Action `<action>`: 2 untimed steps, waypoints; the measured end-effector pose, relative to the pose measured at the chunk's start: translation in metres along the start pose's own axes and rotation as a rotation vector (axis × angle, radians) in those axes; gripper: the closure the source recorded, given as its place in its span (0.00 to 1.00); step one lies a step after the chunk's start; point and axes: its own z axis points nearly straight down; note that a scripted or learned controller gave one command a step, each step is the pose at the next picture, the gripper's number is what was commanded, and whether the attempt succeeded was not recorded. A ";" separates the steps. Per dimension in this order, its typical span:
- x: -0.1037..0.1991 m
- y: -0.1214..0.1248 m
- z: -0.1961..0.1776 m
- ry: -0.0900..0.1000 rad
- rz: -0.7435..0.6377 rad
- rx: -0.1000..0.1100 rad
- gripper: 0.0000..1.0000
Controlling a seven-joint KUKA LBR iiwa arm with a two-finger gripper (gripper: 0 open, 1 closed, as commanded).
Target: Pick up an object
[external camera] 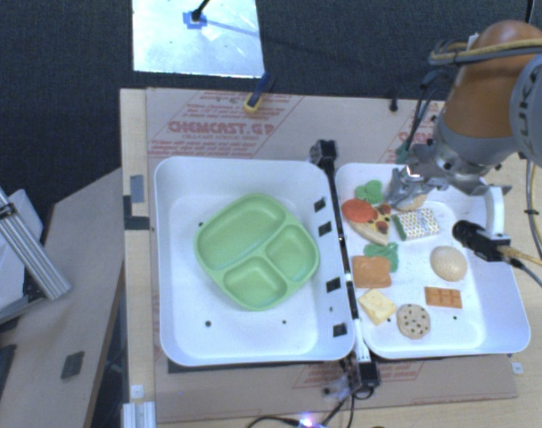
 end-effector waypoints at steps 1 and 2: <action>0.029 -0.041 0.004 -0.001 0.002 0.002 1.00; 0.060 -0.060 0.015 0.000 0.001 0.002 1.00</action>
